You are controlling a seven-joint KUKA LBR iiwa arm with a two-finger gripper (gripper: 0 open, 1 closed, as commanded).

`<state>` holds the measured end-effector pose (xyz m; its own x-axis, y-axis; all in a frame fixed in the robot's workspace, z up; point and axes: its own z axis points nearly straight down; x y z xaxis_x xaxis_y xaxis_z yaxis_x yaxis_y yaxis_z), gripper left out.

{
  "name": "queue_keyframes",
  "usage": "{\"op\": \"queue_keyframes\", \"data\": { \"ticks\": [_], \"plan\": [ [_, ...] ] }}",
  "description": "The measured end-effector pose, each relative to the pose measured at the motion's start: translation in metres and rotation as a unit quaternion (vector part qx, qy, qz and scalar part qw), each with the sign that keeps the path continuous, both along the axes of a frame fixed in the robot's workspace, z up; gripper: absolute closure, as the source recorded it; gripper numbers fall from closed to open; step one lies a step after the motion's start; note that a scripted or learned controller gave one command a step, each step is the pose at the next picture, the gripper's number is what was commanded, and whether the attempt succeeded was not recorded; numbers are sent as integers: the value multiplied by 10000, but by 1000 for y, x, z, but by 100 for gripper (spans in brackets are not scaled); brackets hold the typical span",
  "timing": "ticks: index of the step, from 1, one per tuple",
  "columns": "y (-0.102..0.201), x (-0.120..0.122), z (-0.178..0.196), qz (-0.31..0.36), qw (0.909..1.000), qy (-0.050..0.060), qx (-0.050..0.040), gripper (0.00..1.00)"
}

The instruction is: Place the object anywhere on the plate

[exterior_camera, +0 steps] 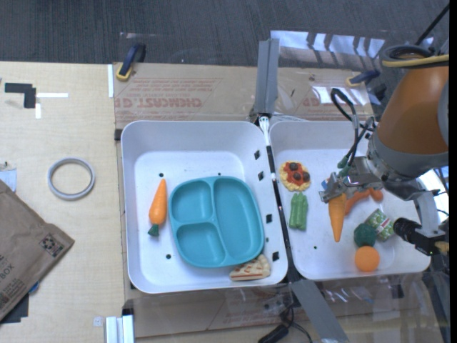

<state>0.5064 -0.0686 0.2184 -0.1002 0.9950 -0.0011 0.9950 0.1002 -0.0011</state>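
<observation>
Hand [341, 186] over carrot [337, 218], tip pointing toward near rim

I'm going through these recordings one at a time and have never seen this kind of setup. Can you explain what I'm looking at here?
This is a single picture from a camera fixed above a bench, looking down at a slant. The grey and orange machine on the right is a robot arm; its gripper hangs low over the right bin, at the top of a toy carrot. Whether it holds that carrot cannot be told from here.

Also in the right bin lie a small pizza, a green bean pod, a broccoli piece and an orange.

The left bin contains a teal divided plate, a second carrot beside it, and a toast-like piece at the plate's near edge. Nothing lies on the plate yet.
</observation>
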Motion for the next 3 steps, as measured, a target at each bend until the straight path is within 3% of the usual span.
{"op": "queue_keyframes", "data": {
  "ticks": [1, 2, 3],
  "plan": [
    [97, 16, 6, 532, 9986, 5, -2, 100],
    [151, -24, -28, 1269, 9919, 17, 2, 100],
    [129, -16, -28, 65, 10000, 11, -5, 100]
  ]
}}
